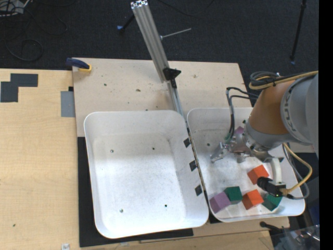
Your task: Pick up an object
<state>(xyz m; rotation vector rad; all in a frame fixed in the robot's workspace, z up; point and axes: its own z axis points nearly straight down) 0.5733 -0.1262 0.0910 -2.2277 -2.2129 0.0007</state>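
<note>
- Gripper (221, 153) hangs low over the middle of the right bin (207, 130), above bare floor; we cannot tell whether it stands wide or narrow, as the wrist hides much of it from this slant.
- We see five candidates for the pick, all blocks lying in the near part of that same bin: a purple block (219, 200) by the near-left corner, a green block (234, 193) just beside it, an orange block (253, 198) next along, a teal block (272, 203) close to the near-right rim, and a red-orange block (257, 173) a little further in.
- We judge the red-orange block to be the nearest to the gripper, yet the two are apart; the others lie further toward the near rim.
- We read all five as resting on the bin floor, so we judge the pick not yet made: no grasp, no lift.
- What is left, in our view, is the whole of it: move over one block, come down around it, close and raise it.
- We note the green and purple blocks sit close together, which may crowd a grasp there.
- Outward, the arm (283, 113) reaches in over the right rim, the left bin (135, 165) stands alongside, and a slanted metal bar (153, 38) rises from the bench (130, 82) behind both bins.
</note>
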